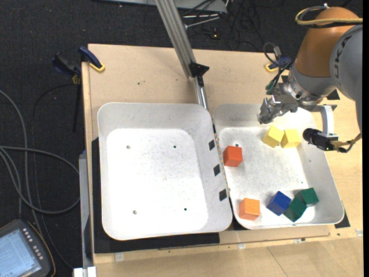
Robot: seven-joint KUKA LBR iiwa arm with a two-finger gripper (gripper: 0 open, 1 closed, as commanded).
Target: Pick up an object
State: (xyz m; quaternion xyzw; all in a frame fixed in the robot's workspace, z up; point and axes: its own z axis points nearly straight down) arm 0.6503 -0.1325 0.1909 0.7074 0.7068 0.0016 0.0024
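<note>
From above, the gripper (pixel 267 115) hangs over the far edge of the right bin (pixel 323 172), just beside the two yellow cubes (pixel 282 137); whether its jaws are open or closed I cannot tell. An orange-red cube (pixel 233 155) lies near the bin's left wall. Along the near edge stand an orange cube (pixel 249 208), a blue cube (pixel 279 202) and two green cubes (pixel 302 203), touching. The left bin (pixel 104 154) sits beside.
</note>
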